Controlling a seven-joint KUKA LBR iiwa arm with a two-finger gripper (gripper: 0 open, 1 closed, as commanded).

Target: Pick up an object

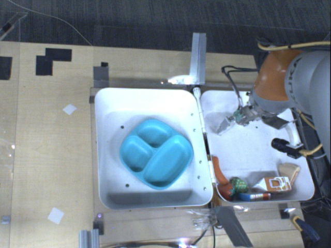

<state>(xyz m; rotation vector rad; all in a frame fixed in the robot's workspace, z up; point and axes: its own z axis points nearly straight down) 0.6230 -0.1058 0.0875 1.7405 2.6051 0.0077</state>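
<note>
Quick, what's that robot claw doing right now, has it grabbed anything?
Gripper: over the back of the right bin, nothing seen between its fingers; open or closed cannot be told. The objects lie at the bin's front edge.

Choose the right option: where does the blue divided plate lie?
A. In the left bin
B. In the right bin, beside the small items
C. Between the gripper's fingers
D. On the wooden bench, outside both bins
A: the blue divided plate lies flat on the floor of the left bin, while the gripper is over the right bin.
</note>
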